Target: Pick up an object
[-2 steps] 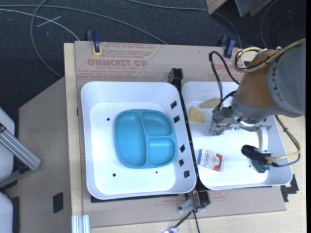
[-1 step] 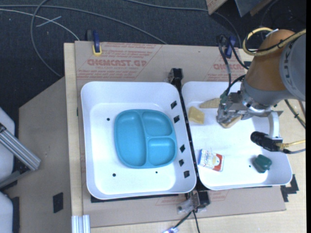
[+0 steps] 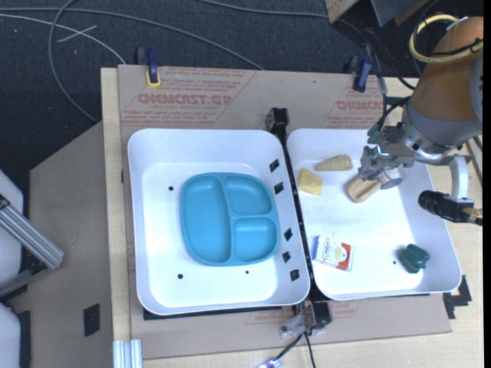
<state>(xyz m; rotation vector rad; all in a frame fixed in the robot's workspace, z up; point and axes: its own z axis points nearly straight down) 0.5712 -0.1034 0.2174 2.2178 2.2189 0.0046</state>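
The arm reached in from three o'clock, its grey wrist and orange band hanging over the upper right corner of the right bin (image 3: 430,282). The gripper (image 3: 374,173) pointed down into that bin, directly over a tan cylinder-shaped piece (image 3: 360,189) that lay tilted on the bin floor. The cylinder's upper end sat right at the fingertips; whether the gripper was open, closed or pinching it could not be told from this slanted view, and the piece appeared to rest on the bin floor.

At ten o'clock from the cylinder lay a pale croissant-shaped piece (image 3: 334,162), and at nine o'clock from it, near the bin's left wall, a yellow wedge (image 3: 309,182). Toward six o'clock, near the front left of the same bin, lay a small white packet with red and blue print (image 3: 334,252). At five o'clock from the gripper, well apart, a dark green object (image 3: 414,258) sat near the front right corner.

The left bin (image 3: 153,159) held a blue divided tray (image 3: 229,218) with three compartments, lying flat near its middle. Both bins sat side by side on a brown board (image 3: 192,90) on the desk, with blue clamps (image 3: 153,67) at its twelve o'clock edge.
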